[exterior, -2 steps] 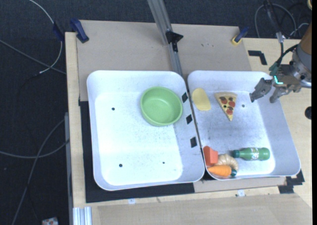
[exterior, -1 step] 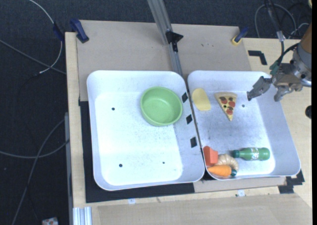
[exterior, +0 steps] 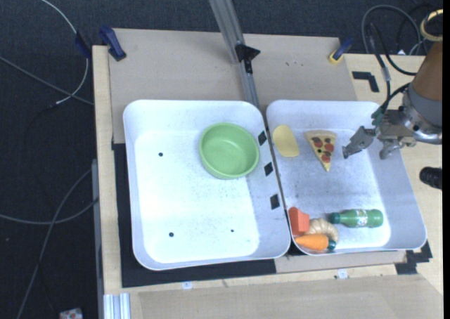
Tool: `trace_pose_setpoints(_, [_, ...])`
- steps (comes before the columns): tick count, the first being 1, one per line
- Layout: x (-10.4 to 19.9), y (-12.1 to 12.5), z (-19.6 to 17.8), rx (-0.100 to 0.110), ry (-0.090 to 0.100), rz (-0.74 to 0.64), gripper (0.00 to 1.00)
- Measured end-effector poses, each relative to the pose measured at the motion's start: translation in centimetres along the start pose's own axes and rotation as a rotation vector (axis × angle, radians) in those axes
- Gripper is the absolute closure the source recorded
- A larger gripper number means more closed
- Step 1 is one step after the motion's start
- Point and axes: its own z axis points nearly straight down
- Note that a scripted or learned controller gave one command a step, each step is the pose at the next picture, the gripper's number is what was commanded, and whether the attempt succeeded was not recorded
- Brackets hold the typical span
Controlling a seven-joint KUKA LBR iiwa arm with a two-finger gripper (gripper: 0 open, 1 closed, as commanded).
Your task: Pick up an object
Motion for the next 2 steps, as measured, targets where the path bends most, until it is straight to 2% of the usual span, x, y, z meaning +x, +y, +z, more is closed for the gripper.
trace_pose_setpoints(1, [0.1,0.4,6.4,-0.001,0.0,-0.002,0.0])
trace_pose_setpoints(2, [0.2,0.3,11.0,-0.001,0.001,-0.001,0.0])
